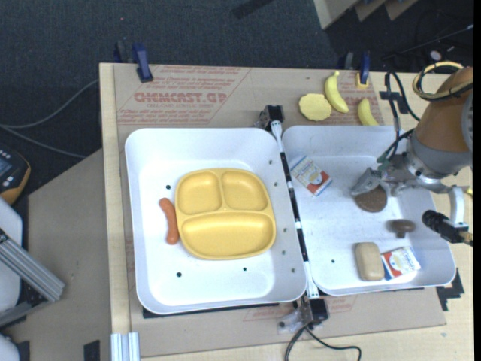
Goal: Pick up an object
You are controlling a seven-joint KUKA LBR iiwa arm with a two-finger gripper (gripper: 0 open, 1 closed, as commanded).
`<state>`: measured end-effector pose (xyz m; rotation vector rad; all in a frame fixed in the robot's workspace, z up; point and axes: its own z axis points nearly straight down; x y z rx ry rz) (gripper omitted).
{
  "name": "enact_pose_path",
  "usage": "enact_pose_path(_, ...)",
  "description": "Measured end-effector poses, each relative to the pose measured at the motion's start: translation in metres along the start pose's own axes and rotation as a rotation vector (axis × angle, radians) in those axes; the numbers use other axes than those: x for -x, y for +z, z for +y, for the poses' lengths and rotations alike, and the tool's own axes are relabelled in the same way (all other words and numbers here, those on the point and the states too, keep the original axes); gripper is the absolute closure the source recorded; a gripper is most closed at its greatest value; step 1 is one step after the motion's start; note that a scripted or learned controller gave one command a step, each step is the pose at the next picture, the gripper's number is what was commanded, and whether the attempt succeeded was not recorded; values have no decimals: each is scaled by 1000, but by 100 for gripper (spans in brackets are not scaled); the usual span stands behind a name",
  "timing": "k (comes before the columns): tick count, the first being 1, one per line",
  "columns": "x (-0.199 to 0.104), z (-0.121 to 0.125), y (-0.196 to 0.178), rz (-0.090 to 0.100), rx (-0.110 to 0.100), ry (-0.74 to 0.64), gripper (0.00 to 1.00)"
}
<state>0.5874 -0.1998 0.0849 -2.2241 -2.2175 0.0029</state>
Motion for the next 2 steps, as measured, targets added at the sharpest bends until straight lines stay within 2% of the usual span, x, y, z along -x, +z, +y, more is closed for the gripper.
enact_pose_path(1, -2, 2, -11, 0, 4, -2, 100)
enact_pose_path(2, -82, 30, 0, 0, 6, -11, 100)
